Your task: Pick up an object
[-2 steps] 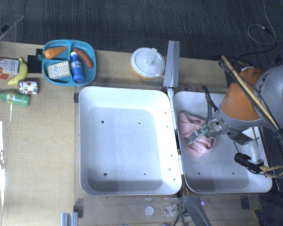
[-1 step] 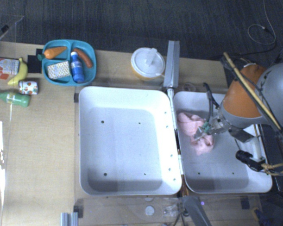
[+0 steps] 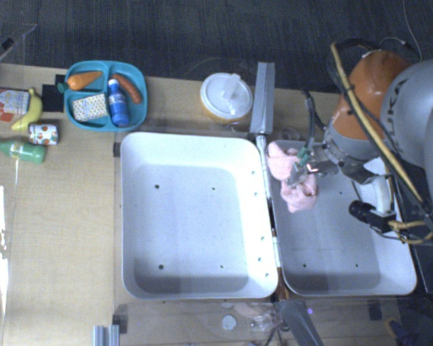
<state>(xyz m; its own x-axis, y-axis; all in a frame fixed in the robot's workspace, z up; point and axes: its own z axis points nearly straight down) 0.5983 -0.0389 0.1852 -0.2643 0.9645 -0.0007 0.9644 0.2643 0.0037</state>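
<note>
The pink soft thing [image 3: 293, 180], a lumpy pale rag or plush piece, lies in the upper left corner of the right bin [image 3: 355, 273], pressed up near the wall it shares with the left bin [image 3: 194, 217]. That corner spot probably explains the reach: the arm [image 3: 378, 103] comes in from the right and leans across the bin so the tool [image 3: 303, 172] can get at something tucked against the rim.

The tool sits right on top of the pink thing, its dark metal parts overlapping the middle of the lump, with pink showing both above and below it. Whether the tool is wide, narrow or clamped on the fabric I cannot tell; the parts are too small and tangled with the pink folds to read.

The arm is bent low, its orange band up behind the tool and its grey wrist angled down and leftward toward the corner. A yellow cable [image 3: 367, 131] runs along the arm, just behind the tool.

Well away to the tool's left, on the counter [image 3: 50, 269], stand a blue divided tray [image 3: 106, 94] of toy food and a white lidded cup [image 3: 226, 97], both outside the bins.
</note>
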